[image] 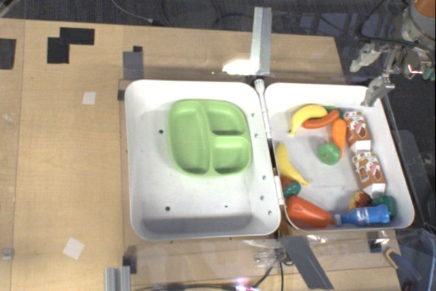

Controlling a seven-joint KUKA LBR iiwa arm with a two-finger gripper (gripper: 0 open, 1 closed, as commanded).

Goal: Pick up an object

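— Can the pincer [385, 71] be judged?
— It is cut off at the right edge; its state cannot be told
— And the toys?
— A banana [305, 115] and carrot [338, 133] are seen in the right bin [398, 167]; the bottle [364, 216] is partly hidden

arm [421, 10] cut off at right edge; hand [388, 75] blurry.

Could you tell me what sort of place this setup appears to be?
Probably a robotics lab's grasping bench rather than a kitchen: two white bins fixed to a wooden bench, one holding toy food like a plastic banana beside a green divided tray, with the robot gripper at the corner.
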